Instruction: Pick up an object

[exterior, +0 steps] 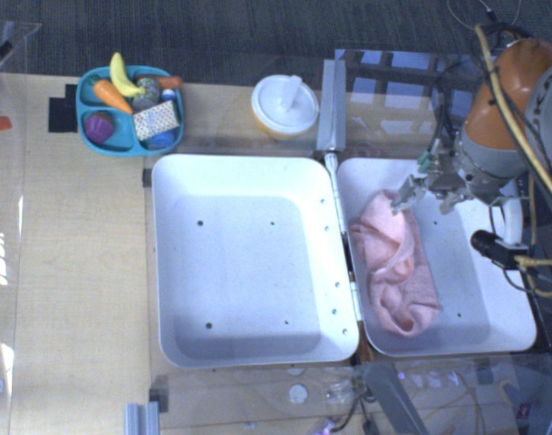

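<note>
Pink cloth (395,263) lies crumpled in the right bin (502,333), spread along that bin's left wall from near its far edge down toward its near edge, with folds and a loop of fabric standing up in the middle. The gripper (430,187) hangs over the far part of the right bin, just beside the cloth's upper end, its fingers (404,195) spread apart with nothing between them. The left bin (176,270) sits alongside, touching the right one at the shared wall. Beyond the bins, on the far edge of the bench (67,270), stand a blue tray of toy food (130,109) and a white lidded cup (285,105), well apart from the arm. The likeliest failure, as I judge it, is a thin pinch: the cloth is soft and loose, so the fingers may close on a single fold that slips free as the arm rises, or close on air if they come down at the cloth's edge and not on its bulk. A descent too near the left wall could also jam a finger against the rim. Dragging fabric may snag on that wall
</note>
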### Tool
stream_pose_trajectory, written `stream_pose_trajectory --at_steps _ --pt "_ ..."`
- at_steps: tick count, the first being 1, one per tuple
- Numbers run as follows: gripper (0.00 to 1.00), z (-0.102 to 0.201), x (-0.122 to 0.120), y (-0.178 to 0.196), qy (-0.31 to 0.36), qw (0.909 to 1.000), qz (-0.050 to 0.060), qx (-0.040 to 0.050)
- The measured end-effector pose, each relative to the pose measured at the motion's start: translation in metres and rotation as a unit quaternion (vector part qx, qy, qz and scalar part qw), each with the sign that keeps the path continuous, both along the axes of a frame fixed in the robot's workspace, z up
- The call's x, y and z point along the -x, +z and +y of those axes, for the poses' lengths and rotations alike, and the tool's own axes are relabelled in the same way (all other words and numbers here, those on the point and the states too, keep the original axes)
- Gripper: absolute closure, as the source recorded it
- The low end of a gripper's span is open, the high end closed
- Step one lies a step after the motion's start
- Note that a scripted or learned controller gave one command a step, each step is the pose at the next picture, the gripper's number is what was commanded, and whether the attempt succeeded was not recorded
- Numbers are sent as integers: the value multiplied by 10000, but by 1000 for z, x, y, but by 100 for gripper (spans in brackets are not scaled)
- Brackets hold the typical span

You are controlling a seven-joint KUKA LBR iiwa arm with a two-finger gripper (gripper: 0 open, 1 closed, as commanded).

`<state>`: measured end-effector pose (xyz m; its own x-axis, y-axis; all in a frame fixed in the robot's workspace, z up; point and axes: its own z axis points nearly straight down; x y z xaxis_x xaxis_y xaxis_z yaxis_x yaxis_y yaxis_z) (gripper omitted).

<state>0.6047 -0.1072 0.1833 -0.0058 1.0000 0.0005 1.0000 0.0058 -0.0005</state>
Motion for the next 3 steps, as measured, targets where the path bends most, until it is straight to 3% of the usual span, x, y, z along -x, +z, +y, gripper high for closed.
stream_pose_trajectory --at_steps 1,2,3 --pt "0 -13 2 -88 88 10000 -37 3" --pt "0 17 -40 -92 1124 9936 -82 22" --pt "100 19 -42 -82 1135 9935 -102 9"
